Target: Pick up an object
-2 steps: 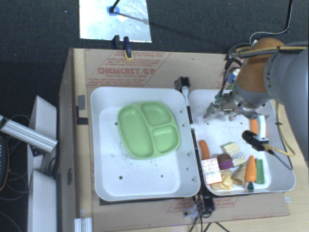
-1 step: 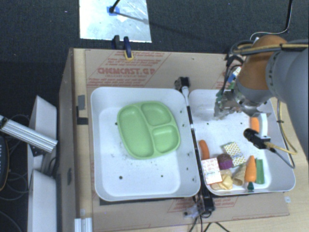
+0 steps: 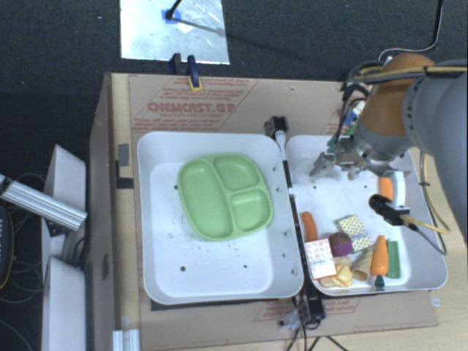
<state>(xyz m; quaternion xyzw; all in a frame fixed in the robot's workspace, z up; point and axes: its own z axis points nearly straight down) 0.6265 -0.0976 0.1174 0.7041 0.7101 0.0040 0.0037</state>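
A heap of small toy foods, among them an orange carrot, lies in the near end of the right bin, ready for picking. Farther back the gripper hangs low over bare bin floor, apparently holding nothing; whether it is spread cannot be told. A green divided plate rests in the left bin.

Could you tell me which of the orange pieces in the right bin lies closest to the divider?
The orange-red piece beside the divider; the others lie near the bin's right side.
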